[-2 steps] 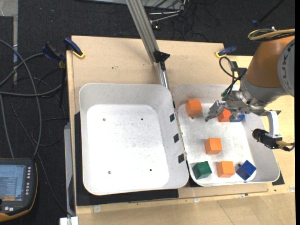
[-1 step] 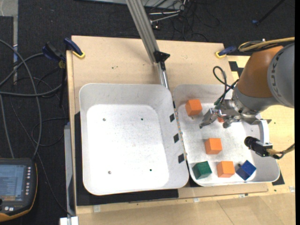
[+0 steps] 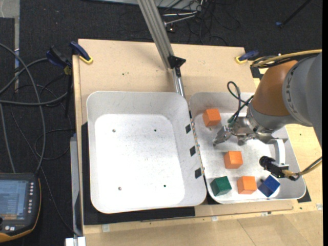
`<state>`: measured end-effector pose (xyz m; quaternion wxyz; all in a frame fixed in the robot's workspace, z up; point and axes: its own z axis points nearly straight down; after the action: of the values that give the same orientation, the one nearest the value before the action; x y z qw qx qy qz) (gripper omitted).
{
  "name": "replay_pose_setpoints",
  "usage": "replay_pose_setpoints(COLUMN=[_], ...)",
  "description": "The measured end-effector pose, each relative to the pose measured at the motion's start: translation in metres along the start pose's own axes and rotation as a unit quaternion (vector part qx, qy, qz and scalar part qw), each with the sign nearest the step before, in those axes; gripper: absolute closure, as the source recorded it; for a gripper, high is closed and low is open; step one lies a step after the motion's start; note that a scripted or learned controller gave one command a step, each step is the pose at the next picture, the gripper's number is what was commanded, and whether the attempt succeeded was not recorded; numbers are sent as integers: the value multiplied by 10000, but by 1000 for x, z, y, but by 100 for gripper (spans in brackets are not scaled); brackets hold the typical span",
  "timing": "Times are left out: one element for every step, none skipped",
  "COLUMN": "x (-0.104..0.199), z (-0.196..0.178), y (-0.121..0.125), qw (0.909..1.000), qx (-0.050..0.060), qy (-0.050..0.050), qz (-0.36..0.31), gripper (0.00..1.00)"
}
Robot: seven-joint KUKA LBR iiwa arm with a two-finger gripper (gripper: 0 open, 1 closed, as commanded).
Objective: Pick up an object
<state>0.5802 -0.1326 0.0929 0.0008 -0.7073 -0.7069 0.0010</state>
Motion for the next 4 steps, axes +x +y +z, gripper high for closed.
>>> replay_pose_setpoints(x=[0,-7,-2,-2], z=[-13,-57,-101,-132], y=[1,2,2,3], qw=[10000,10000,10000,10000], qx=[-22,-41,-44,-39], qy=[-4,-9,-7,-7], qz=[1,5,-17,-16], gripper=[100,100,100,100])
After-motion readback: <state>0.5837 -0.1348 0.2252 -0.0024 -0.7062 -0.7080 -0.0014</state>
